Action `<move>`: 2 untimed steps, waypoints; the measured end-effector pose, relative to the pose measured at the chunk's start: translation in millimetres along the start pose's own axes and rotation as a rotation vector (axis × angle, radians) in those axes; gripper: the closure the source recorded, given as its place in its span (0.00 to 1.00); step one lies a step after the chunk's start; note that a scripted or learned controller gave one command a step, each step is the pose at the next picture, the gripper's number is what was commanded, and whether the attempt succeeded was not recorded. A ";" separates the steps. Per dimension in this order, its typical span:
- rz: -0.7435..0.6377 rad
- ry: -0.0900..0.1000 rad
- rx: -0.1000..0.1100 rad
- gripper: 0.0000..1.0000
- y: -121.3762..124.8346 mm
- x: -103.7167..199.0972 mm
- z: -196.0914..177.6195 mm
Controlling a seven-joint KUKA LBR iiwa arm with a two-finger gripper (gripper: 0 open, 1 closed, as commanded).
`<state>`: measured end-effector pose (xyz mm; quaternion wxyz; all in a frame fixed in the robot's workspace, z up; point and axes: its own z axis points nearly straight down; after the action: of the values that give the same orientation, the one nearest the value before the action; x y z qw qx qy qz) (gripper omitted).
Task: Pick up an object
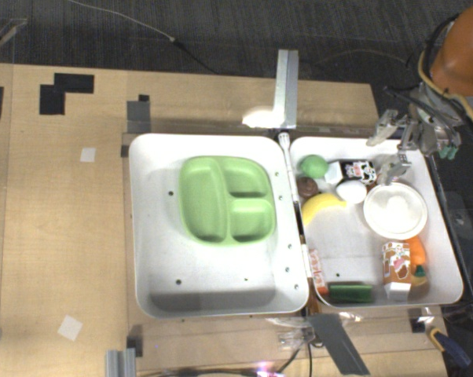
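Note:
The right bin holds several items: a green ball, a brown piece, a yellow fruit, a white egg shape, a black-and-white pack, a white bowl, a small orange carton, an orange carrot and a dark green cucumber. My gripper hovers over the bin's far right corner, above the bowl's far rim. Its two fingers stand apart, open, with nothing between them.
A green divided plate lies in the left bin. A red-and-white packet rests against the wall between the bins. A metal post rises behind the bins. Cables run along the right side by the arm.

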<state>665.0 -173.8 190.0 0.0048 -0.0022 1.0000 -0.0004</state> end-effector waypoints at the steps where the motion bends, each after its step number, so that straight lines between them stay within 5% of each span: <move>1: 0.154 -0.012 0.003 0.00 -17.8 29.9 62.0; 2: 0.136 -0.034 0.007 0.00 -11.8 50.0 63.1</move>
<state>615.7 -185.9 126.5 0.0218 0.0658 0.9976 -0.0037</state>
